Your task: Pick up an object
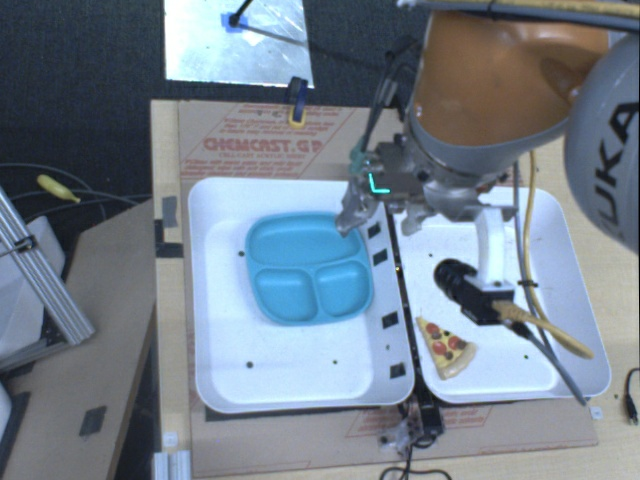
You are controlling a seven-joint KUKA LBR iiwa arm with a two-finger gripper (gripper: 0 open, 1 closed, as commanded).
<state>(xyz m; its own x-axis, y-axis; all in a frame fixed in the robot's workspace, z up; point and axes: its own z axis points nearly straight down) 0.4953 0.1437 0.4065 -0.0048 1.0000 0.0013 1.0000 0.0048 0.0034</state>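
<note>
A blue divided plate (305,268) lies flat in the left white bin (230,368), toward its back right. A toy pizza slice (445,346) rests near the front left of the right white bin (575,268). My gripper (378,208) hangs low over the divider between the two bins, at the plate's back right corner. Its left tip is at or just above the plate's rim; I cannot make out contact. Nothing is visibly held.
The arm's large grey and orange body (500,78) covers the back of the right bin. A raised divider (395,308) with black clips separates the bins. A cardboard sheet (260,138) lies under both bins.
</note>
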